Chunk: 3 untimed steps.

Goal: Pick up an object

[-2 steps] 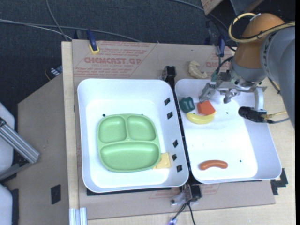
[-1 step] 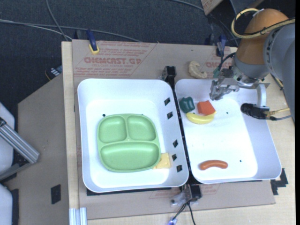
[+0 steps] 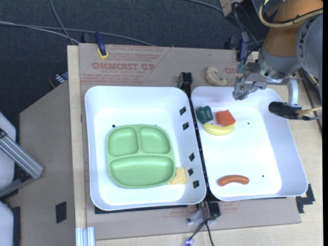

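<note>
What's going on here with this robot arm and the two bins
A grey robot arm reaches in from the right, its gripper hovering over the right bin's far edge with nothing in it. That bin holds a banana, a red piece, a green piece and a sausage. The left bin holds a green divided plate.

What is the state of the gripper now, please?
Gripper: above the right bin's far edge, holding nothing visible; open or closed cannot be told.

Pincer (image 3: 241, 94) low, arm from right
</note>
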Each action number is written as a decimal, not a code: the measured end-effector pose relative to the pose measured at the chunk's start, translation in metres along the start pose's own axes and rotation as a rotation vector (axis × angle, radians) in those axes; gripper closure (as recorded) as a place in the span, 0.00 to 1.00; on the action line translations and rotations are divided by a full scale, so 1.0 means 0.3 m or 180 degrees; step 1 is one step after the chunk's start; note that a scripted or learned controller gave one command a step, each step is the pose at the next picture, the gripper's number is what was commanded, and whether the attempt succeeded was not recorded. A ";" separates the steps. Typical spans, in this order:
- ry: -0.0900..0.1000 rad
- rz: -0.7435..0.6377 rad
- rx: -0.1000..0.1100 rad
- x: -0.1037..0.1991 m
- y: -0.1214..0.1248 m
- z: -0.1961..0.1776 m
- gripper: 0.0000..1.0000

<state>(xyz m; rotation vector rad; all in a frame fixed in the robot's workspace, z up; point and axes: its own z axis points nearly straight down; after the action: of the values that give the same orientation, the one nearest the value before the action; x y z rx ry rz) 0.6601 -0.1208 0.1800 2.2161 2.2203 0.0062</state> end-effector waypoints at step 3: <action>0.0011 -0.0010 0.0034 0.332 -0.122 -0.125 1.00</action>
<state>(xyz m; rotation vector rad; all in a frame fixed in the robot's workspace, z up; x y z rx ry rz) 0.6230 -0.0212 0.2172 2.2198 2.2308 -0.0015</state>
